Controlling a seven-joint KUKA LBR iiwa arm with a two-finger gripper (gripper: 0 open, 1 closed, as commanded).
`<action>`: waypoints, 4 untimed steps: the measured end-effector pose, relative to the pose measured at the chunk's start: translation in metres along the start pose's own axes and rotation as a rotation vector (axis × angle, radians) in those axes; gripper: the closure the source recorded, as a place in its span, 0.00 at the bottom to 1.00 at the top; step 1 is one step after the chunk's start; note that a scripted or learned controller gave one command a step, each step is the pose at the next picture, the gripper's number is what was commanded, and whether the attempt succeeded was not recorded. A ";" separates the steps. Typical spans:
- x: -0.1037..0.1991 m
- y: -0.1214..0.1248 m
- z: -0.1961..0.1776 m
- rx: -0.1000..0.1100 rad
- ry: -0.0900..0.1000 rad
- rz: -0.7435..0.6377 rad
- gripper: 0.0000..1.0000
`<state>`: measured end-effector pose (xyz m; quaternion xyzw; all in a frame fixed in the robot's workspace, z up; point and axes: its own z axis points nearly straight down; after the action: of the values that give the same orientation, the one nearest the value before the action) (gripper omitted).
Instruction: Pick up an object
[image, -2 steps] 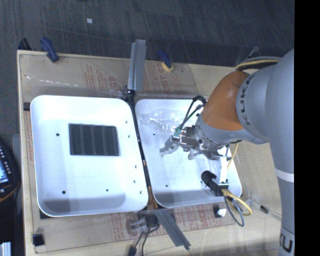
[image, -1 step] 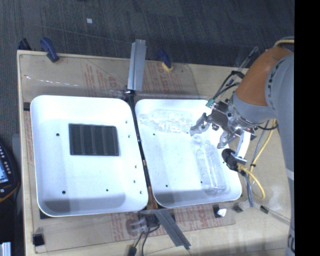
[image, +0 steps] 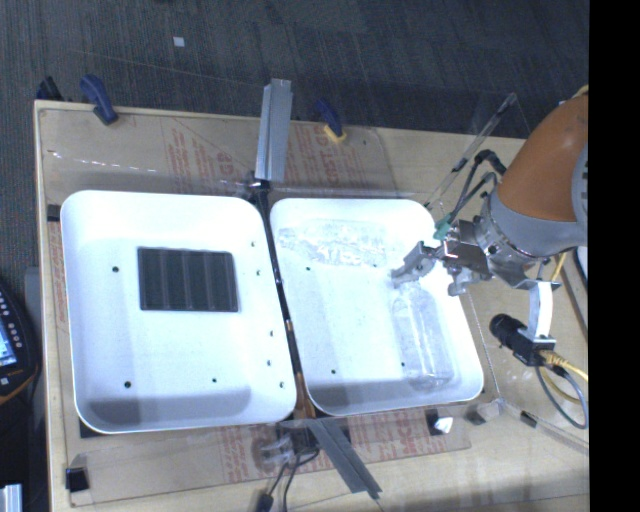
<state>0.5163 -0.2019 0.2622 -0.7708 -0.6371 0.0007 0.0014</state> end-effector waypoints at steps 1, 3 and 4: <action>-0.008 -0.039 -0.064 -0.004 -0.002 -0.054 0.00; -0.015 -0.037 -0.010 0.000 -0.001 -0.266 0.00; -0.016 -0.037 -0.014 -0.002 -0.002 -0.274 0.00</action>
<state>0.4771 -0.2107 0.2761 -0.6766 -0.7364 0.0007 -0.0001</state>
